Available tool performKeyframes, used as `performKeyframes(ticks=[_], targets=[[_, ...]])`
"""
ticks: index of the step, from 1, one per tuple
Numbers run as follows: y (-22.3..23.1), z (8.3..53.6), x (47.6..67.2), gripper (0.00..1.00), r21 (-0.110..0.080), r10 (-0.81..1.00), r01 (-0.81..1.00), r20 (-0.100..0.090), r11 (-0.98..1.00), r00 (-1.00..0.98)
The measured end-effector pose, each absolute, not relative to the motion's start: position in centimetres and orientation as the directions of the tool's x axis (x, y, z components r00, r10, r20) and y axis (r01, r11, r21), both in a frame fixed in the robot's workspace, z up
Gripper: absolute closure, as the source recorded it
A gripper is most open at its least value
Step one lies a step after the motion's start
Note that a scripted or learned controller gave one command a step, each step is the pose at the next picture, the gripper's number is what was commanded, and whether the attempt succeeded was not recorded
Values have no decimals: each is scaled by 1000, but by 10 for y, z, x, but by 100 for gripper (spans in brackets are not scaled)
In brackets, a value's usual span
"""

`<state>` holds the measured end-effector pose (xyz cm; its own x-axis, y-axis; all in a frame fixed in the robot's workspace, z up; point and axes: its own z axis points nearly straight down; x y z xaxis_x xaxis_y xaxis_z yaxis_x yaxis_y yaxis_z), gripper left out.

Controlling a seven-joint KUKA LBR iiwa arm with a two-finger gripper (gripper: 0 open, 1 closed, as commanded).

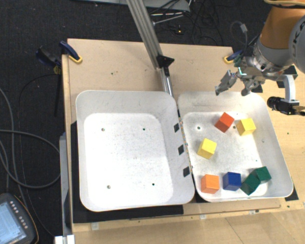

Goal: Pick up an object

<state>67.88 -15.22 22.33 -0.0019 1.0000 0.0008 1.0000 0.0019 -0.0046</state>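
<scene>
Blocks lie scattered in the right white bin (274,151), all nearer the camera than my pincer (236,84), which hangs above that bin's far rim with its two fingers spread apart and nothing between them. Closest to it are a red block (224,122) and a yellow block (245,126), side by side. Another yellow block (207,148) sits mid-bin. Along the near edge rest an orange block (210,183), a blue block (232,181) and two green blocks (256,180). To the left is the other white bin (91,105).

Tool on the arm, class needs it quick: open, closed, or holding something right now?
Tool: open, holding nothing, raised over the far rim of the right bin.
</scene>
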Motion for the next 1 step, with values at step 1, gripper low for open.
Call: performKeyframes(ticks=[1], targets=[[-152,226,680,0,0,1000,1000,-1,4,-4]])
